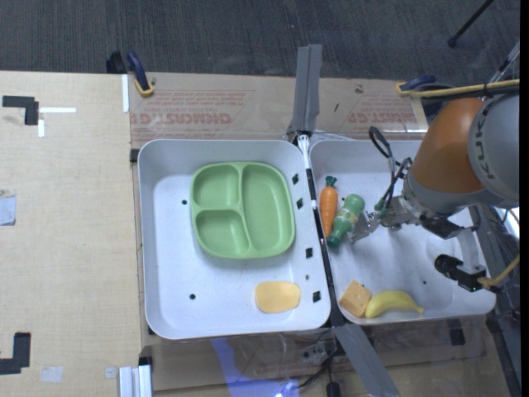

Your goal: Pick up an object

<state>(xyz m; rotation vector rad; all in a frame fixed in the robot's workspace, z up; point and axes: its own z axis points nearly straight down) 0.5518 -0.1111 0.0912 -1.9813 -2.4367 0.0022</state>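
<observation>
Gripper (364,227) low in the right bin (430,304), finger state impossible to tell. Just beside its tip: green bottle (345,218), touching a carrot (328,208). Likely light, stiff, smooth plastic, prone to roll; best pinched across the middle.

We see two white bins (157,246) side by side, a green divided plate (243,210) in the left one, a cardboard sheet (215,106) behind, clamps (136,71) at its corners.

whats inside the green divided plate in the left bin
Nothing shows inside the green divided plate: all three compartments look bare. The yellow piece lies on the left bin floor nearer the camera, apart from it. What the plate covers underneath cannot be seen.
</observation>
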